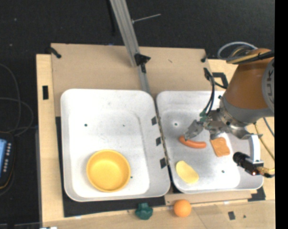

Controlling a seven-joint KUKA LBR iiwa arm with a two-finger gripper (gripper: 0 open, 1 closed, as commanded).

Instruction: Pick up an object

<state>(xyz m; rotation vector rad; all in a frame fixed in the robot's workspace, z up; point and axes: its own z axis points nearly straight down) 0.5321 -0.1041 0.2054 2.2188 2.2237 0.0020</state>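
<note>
Step in hand: approach to a grasp. The gripper [195,130] hangs low in the right bin [182,104], just above the left end of the orange sausage-shaped piece [193,143]; nothing is seen between its fingers.
Gripper state: the dark fingers appear spread a little, as if open, though the slant of the view makes this hard to confirm.
Task object: the sausage-shaped piece lies flat near the middle of the right bin, its long axis running left to right.
Neighbours: an orange block [221,147] lies just beside its right end; a pale yellow piece [186,171] sits nearer the front wall, apart from both.
Next move (judged): lower onto the sausage-shaped piece with the fingers set across its narrow width, close, then lift straight up.
Edges: the divider between the bins stands to the left, with bare floor between it and the target.
Open room: the rear half of the right bin is bare.
Left bin [105,109]: holds a yellow bowl [108,170] at its front.
Surface [86,66]: an orange ball [182,208] and a green object [144,211] rest outside the bins at the front edge.
</note>
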